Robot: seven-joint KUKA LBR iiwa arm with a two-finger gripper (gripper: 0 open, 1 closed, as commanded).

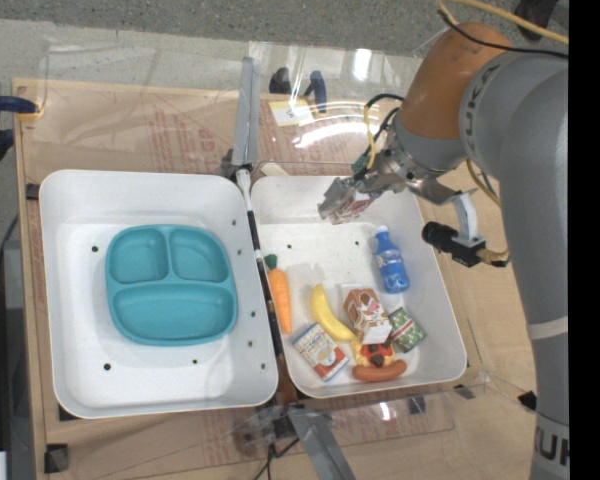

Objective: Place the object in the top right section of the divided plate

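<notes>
With the gripper at upper centre-right, grip state impossible to tell, any carried item could drop short of the divided plate.

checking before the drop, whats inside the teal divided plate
All three sections of the divided plate look bare teal, the top right one included. The plate sits in the left bin; the bin floor beneath it is covered.

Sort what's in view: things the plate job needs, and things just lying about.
Job: divided plate in the left bin; gripper above the right bin.

Lying about: carrot, banana, blue bottle, hot dog, small cartons.
</notes>
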